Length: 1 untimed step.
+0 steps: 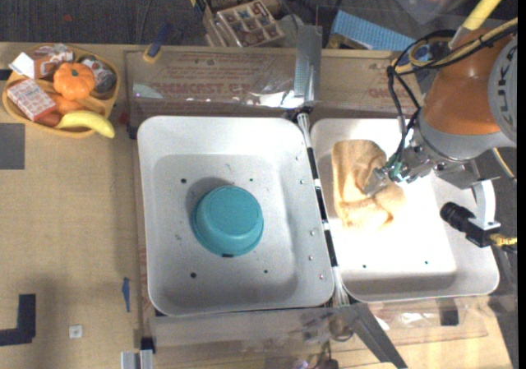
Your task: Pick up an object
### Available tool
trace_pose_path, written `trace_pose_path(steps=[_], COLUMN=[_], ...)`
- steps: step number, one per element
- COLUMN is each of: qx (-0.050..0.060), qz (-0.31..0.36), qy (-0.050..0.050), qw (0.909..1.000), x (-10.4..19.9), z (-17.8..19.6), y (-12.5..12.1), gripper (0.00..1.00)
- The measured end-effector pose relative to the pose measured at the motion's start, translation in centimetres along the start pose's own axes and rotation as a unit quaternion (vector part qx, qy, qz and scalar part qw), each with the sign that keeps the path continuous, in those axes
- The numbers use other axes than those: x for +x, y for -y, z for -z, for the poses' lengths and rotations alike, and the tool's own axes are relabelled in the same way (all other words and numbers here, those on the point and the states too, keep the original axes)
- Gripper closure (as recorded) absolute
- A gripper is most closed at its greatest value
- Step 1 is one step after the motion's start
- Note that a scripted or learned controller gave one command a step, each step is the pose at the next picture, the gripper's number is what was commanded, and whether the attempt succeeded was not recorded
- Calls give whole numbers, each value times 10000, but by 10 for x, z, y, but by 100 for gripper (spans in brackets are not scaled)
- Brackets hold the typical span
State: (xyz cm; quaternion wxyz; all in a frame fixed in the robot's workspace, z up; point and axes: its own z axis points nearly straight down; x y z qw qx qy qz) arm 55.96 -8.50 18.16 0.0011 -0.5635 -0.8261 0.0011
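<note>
From the camera above the bench, my claw [383, 180] is down in the right bin [427, 269], reaching in from the right side with my grey wrist and its orange band behind it. The tips are low against a crumpled tan cloth [355, 163], which lies in the upper left part of that bin, close to the wall shared with the other bin. The tips look drawn close together where they meet the fabric, but they are small and partly lost against the folds (the bright white floor does not help), so I cannot tell how wide they stand or whether any cloth is truly between them.

In the left bin [164, 277] a teal bowl [228, 220] sits upside down near the middle, well apart from me.

Off the bins, at the bench's far left corner, a shallow basket [16, 104] carries toy food: a small orange pumpkin [73, 81], a yellow banana [86, 122] and a few little boxes.
</note>
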Motion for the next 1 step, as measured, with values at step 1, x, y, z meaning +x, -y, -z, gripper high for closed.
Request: trace_pose_path(steps=[1], qx=[-7], qz=[186], qy=[9], qw=[9998], x=[-7], z=[28], y=[-12], gripper=[100])
